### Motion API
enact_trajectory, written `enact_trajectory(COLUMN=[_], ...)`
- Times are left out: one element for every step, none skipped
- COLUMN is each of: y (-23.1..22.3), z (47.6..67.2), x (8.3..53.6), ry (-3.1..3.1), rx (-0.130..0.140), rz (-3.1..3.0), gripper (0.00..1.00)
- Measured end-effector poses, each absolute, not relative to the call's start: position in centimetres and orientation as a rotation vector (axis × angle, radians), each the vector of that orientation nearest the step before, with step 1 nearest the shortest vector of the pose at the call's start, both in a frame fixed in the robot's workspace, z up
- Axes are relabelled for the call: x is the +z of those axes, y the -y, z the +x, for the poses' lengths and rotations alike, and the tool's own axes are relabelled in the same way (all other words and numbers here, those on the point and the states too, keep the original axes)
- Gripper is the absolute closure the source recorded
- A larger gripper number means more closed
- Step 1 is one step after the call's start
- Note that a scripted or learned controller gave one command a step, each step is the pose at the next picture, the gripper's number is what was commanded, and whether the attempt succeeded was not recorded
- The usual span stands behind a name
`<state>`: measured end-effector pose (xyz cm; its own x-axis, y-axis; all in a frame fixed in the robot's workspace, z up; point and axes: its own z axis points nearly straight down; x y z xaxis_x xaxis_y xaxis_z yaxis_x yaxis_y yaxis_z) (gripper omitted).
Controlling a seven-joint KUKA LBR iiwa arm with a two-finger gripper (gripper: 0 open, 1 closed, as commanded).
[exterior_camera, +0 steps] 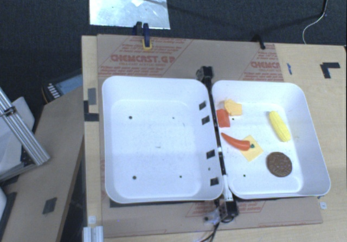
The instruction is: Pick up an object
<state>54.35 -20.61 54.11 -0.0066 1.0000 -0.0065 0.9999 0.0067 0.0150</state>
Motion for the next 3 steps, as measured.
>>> enact_trajectory(y=[20.64, 20.64, 20.64], z=[54.1, 54.1, 54.1], x=[53.56, 53.56, 53.56], ry=[-2.223, -2.223, -2.223], rx=[0.002, 0.002, 0.002], rz=[2.214, 2.214, 2.214], gripper=[0.0, 0.0, 0.0])
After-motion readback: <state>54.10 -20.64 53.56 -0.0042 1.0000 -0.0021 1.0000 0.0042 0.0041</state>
